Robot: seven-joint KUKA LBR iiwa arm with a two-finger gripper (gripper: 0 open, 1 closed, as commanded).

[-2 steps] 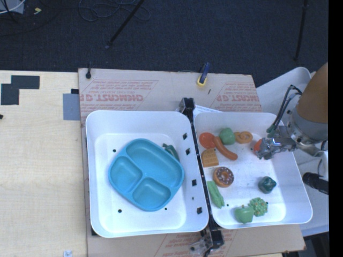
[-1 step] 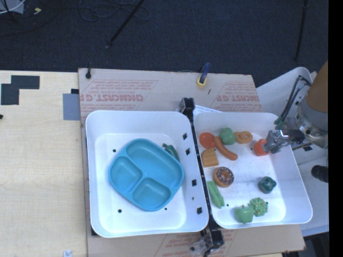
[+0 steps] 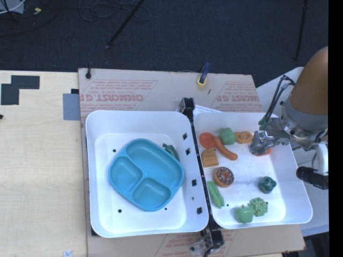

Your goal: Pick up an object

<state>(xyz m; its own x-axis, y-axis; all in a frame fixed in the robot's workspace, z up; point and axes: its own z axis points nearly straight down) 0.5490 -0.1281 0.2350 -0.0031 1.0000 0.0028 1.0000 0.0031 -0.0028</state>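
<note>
Bright, even overhead light; soft shadows, slight blur.

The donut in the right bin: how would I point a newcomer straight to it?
Start at the right bin, the one full of toy food. Look near its middle, just below the tan waffle-like square. The donut is the round brown ring with speckled topping, the only ring-shaped brown piece; its neighbours below are green.

Divided plate [image 3: 146, 173] in left bin [image 3: 102, 123]; toy foods [image 3: 223, 176] in right bin [image 3: 297, 197].
</note>
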